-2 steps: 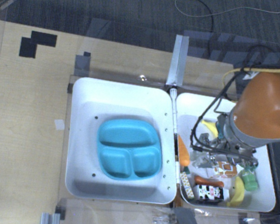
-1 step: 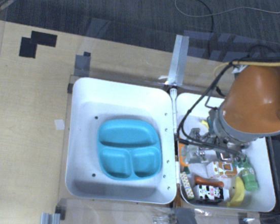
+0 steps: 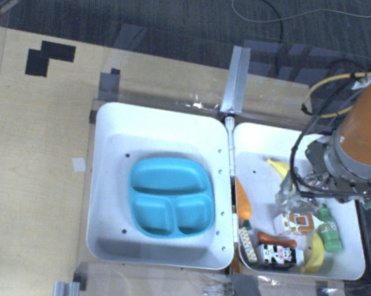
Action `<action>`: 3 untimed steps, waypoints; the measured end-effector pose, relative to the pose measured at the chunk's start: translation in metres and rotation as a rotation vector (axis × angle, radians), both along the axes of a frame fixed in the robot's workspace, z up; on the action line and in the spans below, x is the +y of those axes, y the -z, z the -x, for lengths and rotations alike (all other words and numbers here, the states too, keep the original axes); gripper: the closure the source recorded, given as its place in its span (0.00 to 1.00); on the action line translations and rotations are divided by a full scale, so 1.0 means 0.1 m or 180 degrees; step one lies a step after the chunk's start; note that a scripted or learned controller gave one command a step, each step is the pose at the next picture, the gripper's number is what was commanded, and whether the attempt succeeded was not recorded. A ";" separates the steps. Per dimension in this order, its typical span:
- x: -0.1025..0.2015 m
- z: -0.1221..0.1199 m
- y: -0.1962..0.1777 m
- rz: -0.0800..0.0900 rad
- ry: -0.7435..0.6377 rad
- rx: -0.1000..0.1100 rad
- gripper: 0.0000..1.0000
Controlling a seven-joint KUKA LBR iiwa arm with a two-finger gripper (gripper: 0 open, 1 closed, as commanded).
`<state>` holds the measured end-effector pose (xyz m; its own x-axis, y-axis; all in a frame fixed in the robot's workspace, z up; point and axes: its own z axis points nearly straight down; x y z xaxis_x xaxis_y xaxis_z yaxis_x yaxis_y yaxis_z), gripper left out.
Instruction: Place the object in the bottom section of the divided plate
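A blue divided plate [image 3: 168, 175] lies in the left bin [image 3: 111, 168], with one wide section on its far side and two smaller ones on its near side; nothing lies in it. My gripper [image 3: 299, 195] hangs low over the right bin [image 3: 352, 271], under the grey wrist and orange band. It is just above a small orange-and-white box [image 3: 297, 224]. The wrist hides much of the gripper, and I see nothing clearly held in it.
The right bin holds several items: a carrot [image 3: 243, 200] along its left wall, a yellow piece [image 3: 278, 167], a banana [image 3: 316, 254], a green item [image 3: 328, 235], a red sausage [image 3: 276, 240] and a black-and-white carton [image 3: 276, 256]. A metal divider post [image 3: 236, 83] stands between the bins.
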<state>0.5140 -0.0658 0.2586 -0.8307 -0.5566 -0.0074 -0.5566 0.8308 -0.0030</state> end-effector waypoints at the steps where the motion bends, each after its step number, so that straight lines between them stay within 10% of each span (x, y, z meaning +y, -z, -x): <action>1: 0.29 -0.11 -0.18 0.0004 -0.1454 -0.0003 1.00; 2: 0.66 0.24 0.11 0.0010 -0.3004 0.0004 1.00; 3: 1.43 0.26 0.77 0.0004 -0.2212 0.0018 1.00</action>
